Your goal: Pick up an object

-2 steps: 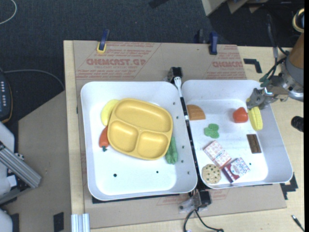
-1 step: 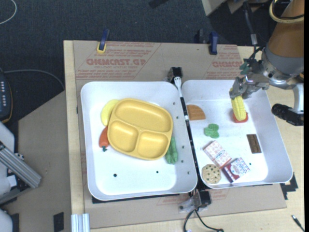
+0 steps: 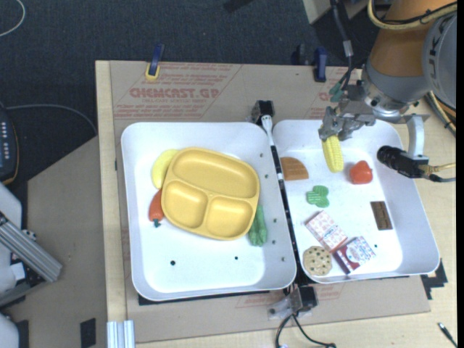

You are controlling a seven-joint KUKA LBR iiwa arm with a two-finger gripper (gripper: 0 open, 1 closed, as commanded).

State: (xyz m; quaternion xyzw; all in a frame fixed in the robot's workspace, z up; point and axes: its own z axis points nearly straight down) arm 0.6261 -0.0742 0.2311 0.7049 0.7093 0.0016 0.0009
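Dark carpet surrounds the table (image 3: 217,85), whose brown board carries two shallow white bins side by side. Over the far part of the right bin (image 3: 413,227) the end effector (image 3: 338,129) hangs from the grey arm with its orange band, and its fingers are closed on the top end of a yellow corn cob (image 3: 333,153), which hangs tilted just below them, its lower end close to the bin floor. Just beside the corn, toward the arm's side, sits a red tomato-like piece (image 3: 360,172). On the other side of the end effector, near the wall between the bins, lies a brown bread slice (image 3: 293,168). Nearer the camera from the end effector lie a green piece (image 3: 317,195), a red-and-white packet (image 3: 325,228), a cookie (image 3: 317,260), a second small packet (image 3: 359,251) and a brown bar (image 3: 380,214). Well apart from it, the left bin (image 3: 138,194) holds a yellow divided tray (image 3: 210,192).
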